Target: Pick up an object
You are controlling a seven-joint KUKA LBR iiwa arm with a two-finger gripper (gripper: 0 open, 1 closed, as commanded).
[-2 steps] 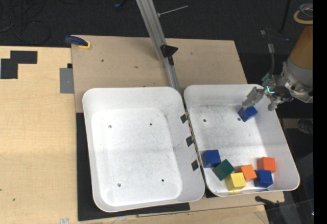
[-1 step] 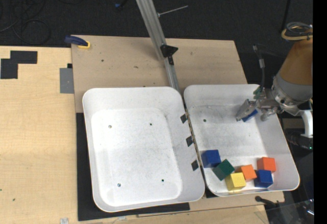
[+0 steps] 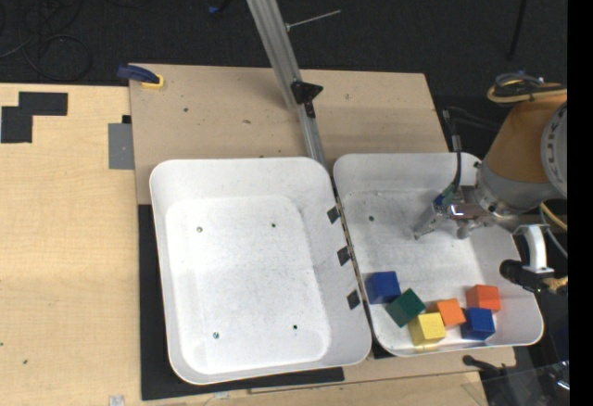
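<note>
Six blocks sit bunched in the right bin (image 3: 389, 174), down toward its five o'clock corner, and that is where the prize lies. Reading across the overhead camera view: a blue cube (image 3: 383, 286) leads at the nine o'clock end of the cluster, a dark green block (image 3: 405, 307) touches it, then a yellow cube (image 3: 428, 327), a small orange block (image 3: 450, 311), a second blue cube (image 3: 479, 322) and a redder orange cube (image 3: 484, 298) near the bin's right wall. The left bin (image 3: 176, 183) lies beside it, white and speckled.

Now the gripper (image 3: 443, 221) hangs over bare floor in the right bin, at roughly twelve o'clock from the cluster and well apart from every block. Its fingers look splayed, nothing between them, so no grasp yet. The arm's orange band (image 3: 519, 140) shows at three o'clock.

My read on the risks: these blocks are packed tight, several touching, so a descending finger could land on a neighbour and shove the pile rather than straddle one piece. The cubes near the wall leave little room for a finger on the far side. The lead blue cube, with open floor on its nine o'clock side, looks the safest target.
</note>
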